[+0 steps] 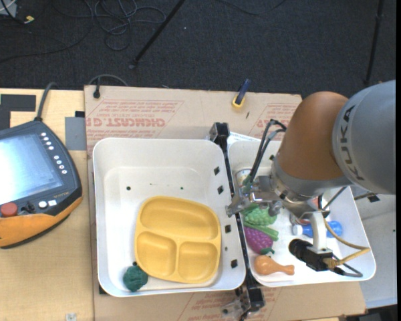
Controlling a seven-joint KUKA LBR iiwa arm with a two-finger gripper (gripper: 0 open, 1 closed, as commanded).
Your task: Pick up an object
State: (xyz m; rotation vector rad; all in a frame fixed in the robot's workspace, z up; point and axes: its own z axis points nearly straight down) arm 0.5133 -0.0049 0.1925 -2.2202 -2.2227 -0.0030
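Observation:
My gripper (pixel 255 202) hangs low over the left part of the right bin (pixel 358 209), beneath the grey arm and its orange band. Directly under it lies a green toy (pixel 259 217), partly covered by the gripper. Just in front of that sits a purple bunch of grapes (pixel 257 238), and an orange drumstick (pixel 274 267) lies near the bin's front wall. A blue object (pixel 319 230) peeks out to the right, half hidden by the arm. I see nothing lifted off the bin floor.
The left bin (pixel 120 162) holds a yellow divided plate (pixel 178 238) and a dark green lump (pixel 136 277) in its front left corner. A teach pendant (pixel 27 179) rests on the bench at the left. The divider between the bins (pixel 228 199) runs close beside the gripper.

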